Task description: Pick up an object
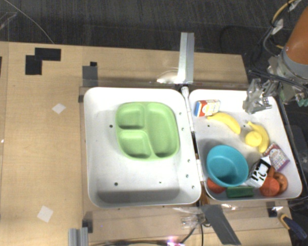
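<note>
A green block (pixel 239 191), a tomato (pixel 273 184) and a blue bowl (pixel 226 164) were seen at the lower right of the right bin (pixel 287 132), two bananas (pixel 245 129) above them, and the gripper (pixel 257 100) was poised at the upper right, fingers apart, nothing held.

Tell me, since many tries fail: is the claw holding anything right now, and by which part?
Nothing is held. The claw hangs over the right bin's upper corner, nothing between its fingers.

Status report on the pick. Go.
Gripper over right bin's upper right corner, holding nothing visible. Banana nearest, untouched. Path unobstructed.
</note>
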### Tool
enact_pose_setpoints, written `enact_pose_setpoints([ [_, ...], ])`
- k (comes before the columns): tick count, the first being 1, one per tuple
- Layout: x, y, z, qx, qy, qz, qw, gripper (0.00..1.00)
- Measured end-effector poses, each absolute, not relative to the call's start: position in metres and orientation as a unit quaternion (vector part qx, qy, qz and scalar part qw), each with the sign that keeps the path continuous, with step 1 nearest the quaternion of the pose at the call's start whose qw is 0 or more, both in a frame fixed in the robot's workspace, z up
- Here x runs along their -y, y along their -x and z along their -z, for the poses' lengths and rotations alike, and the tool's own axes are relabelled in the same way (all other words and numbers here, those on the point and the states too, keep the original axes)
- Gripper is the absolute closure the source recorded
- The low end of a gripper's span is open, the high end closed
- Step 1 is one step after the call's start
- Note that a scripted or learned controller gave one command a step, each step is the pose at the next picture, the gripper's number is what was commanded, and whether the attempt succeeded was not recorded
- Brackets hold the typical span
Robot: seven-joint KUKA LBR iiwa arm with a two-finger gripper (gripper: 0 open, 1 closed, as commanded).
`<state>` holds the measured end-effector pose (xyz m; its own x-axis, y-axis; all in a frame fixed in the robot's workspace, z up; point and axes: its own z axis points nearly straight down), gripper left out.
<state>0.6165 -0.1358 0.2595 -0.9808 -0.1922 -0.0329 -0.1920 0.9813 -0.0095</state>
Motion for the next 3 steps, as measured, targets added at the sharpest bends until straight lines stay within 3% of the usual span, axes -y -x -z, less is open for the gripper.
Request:
enact_pose_setpoints([
  [3, 0.135, -0.624, -0.3, -0.995, 0.094, 0.0059, 0.034, 1.0],
])
